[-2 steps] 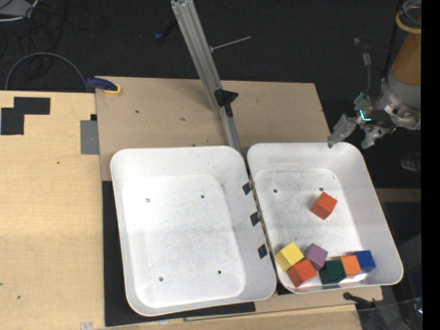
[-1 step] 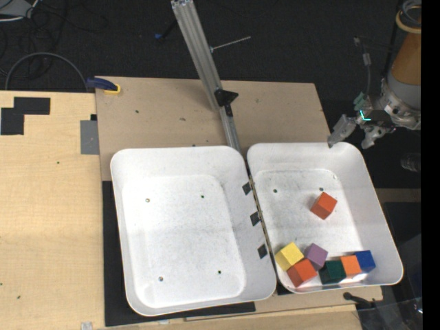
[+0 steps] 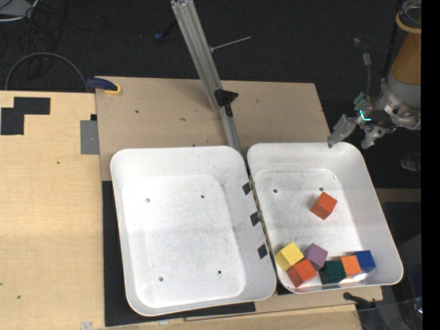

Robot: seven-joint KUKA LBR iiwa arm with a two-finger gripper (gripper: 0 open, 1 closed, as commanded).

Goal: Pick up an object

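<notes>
**Stock of the two bins, nearest edge to farthest: nothing picked yet**

Nearest us, along the front edge of the right bin [image 3: 357,158], we count a tight cluster of blocks: a yellow block [image 3: 289,254], a red block [image 3: 301,272], a purple block [image 3: 316,254], a dark green block [image 3: 333,271], an orange block [image 3: 351,264] and a blue block [image 3: 366,260], most of them touching their neighbours.

Further in, near the middle of the same bin, we note a lone orange-red cube [image 3: 324,205], well apart from the cluster and tilted on one corner as seen from above.

The left bin [image 3: 130,160] sits beside it on the surface [image 3: 41,184].

Farthest, beyond the right bin's back corner, we find the gripper [image 3: 352,130], its fingers spread apart with nothing between them.

Progress, as we judge it: the pick has not begun. Every block lies in the bin; the reach, descent, closing and lift all remain. The lone cube is the closest candidate to the fingers, yet well apart from them, nearer us and toward the bin's centre.
</notes>
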